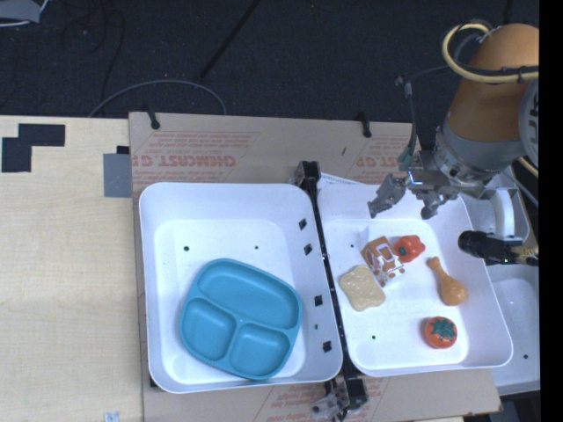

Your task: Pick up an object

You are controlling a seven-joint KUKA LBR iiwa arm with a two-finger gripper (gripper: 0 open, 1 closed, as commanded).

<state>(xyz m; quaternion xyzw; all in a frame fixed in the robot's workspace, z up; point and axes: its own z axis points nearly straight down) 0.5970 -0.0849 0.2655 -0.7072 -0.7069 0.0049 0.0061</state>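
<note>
Nearest the camera, a small dark clamp point(339, 400) sits at the bench's point(62, 271) front edge, just below the seam where the two white bins meet. Pale wood makes up the bench, with a sheet of printed cardboard point(246, 152) under the bins and a few black and grey patches towards its left edge; beyond the far edge lies dark carpet point(264, 42) with loose cables across it.

At the far right, the jaws point(411, 199) hang over the far edge of the right bin point(493, 359), spread apart with nothing between them, well above the bin floor. Above them rises the grey arm with its orange band point(497, 55).

Just in front of the jaws, near the middle of the right bin, a small red and white toy point(384, 258) touches a red tomato-like piece point(408, 247). Against that toy's front-left side lies a tan slice of toy bread point(361, 287). Towards the bin's right wall is a tan drumstick-shaped piece point(446, 281), and near the front right corner sits an orange-red toy fruit with a green top point(440, 331), apart from the rest.

Across the divider, the left bin point(167, 214) holds a blue three-compartment plate point(239, 318), lying flat towards the bin's front.
</note>
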